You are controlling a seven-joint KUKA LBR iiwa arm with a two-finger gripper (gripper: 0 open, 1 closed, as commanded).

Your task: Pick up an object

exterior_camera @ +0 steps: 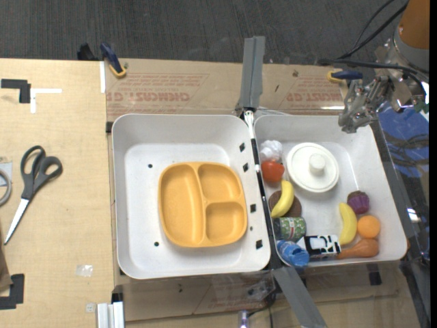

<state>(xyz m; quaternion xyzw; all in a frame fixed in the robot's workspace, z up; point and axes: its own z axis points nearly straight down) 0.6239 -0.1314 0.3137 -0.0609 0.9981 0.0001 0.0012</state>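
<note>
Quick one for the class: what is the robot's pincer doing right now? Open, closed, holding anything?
Pincer: above the right bin's far right corner, nothing visibly held; open or closed cannot be told.

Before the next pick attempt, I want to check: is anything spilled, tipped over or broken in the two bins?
Nothing stands out. The yellow divided plastic plate lies flat in the left white bin, and the toy foods sit crowded but contained in the right white bin.

This looks like a robotics lab, not a home or shop. Two white bins [121,183] sit side by side on a plywood counter [54,183] over flattened cardboard [177,91] held by clamps [113,60]. Plastic toy food [347,223] fills one bin, scissors [31,183] lie loose, and bundled cables [382,19] run to the grey arm [392,91].
</note>
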